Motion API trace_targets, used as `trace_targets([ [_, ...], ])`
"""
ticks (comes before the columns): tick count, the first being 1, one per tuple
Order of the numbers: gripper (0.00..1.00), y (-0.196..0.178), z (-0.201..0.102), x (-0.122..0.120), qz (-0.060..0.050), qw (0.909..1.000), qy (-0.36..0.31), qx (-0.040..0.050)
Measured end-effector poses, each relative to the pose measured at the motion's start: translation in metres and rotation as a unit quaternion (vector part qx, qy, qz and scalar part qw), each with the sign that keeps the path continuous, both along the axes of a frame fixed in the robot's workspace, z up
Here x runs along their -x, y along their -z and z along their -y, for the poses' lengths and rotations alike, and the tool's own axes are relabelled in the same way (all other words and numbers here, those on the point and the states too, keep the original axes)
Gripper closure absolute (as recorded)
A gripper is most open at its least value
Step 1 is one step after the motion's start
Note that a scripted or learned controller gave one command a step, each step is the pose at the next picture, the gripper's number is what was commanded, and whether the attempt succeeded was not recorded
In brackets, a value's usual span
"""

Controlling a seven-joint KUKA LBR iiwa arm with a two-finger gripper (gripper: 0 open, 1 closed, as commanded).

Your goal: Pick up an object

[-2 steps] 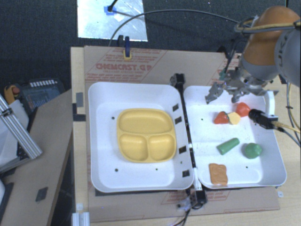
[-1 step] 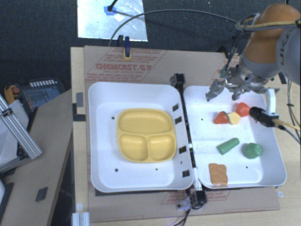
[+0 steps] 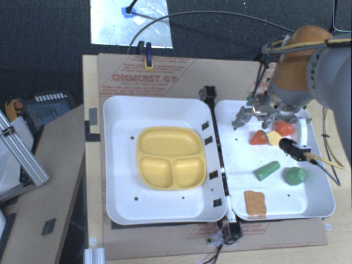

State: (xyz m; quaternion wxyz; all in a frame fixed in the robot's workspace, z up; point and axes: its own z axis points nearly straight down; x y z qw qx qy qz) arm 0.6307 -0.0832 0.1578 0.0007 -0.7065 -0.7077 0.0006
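- Hand [image 3: 248, 116]: over right bin's [image 3: 242, 205] far edge, fingers' state cannot be told.
- Right bin contents: red piece [image 3: 258, 138], yellow piece [image 3: 273, 138], green cylinder [image 3: 267, 170], green ball [image 3: 295, 175], orange slab [image 3: 255, 203].
- Left bin [image 3: 118, 202]: yellow tray [image 3: 170, 157].

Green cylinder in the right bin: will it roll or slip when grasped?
The green cylinder lies on its side on the smooth bin floor, so a nudge would probably roll it. It looks like small, rigid plastic, likely light. Its rounded sides may slip between fingers.
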Motion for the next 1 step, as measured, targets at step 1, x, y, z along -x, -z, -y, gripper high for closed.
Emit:
trace_targets([
  [1, 0.00, 0.0492, 0.0069, -0.0072, 0.000, 1.0000, 0.000, 0.0002],
])
